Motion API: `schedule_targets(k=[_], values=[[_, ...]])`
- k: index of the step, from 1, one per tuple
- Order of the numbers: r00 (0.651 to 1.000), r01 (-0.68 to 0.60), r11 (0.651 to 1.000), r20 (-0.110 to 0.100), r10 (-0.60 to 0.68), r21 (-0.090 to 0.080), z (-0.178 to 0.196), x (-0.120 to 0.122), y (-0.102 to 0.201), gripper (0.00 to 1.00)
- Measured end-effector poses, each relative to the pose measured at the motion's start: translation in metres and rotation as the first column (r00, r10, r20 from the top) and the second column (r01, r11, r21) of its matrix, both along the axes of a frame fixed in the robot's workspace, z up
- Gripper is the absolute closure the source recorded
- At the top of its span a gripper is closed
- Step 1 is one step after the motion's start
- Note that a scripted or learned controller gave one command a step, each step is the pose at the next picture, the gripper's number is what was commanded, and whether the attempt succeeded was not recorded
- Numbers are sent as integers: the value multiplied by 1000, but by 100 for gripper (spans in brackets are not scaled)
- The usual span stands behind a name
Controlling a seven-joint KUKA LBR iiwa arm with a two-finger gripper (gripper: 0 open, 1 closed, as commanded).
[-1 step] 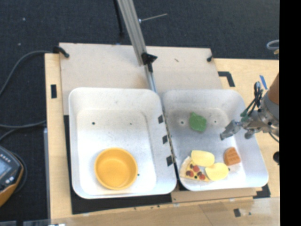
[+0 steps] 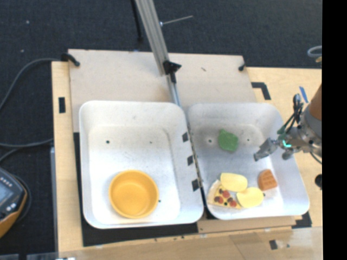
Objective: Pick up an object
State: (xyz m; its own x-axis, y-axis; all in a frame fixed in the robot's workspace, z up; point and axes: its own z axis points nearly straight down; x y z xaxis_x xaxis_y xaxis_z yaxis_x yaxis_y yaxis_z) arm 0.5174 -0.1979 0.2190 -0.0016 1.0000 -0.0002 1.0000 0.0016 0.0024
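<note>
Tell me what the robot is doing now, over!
End effector over right bin, holding nothing. Green toy, orange toy and yellow pieces lying loose. Yellow bowl in left bin. Path open.

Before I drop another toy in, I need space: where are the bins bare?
Left bin: bare everywhere but its near corner, where the yellow bowl sits. Right bin: bare along its far wall, beyond the green piece. Its near end is crowded with the yellow pieces, orange piece and gripper.
</note>
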Motion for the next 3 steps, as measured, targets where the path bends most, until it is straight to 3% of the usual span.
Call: schedule_targets(k=[2,3], values=[[1000,2,1000,-7,-2,0,-112,6,1,0],[1000,7,1000,2,-7,-2,-98,9,0,100]])
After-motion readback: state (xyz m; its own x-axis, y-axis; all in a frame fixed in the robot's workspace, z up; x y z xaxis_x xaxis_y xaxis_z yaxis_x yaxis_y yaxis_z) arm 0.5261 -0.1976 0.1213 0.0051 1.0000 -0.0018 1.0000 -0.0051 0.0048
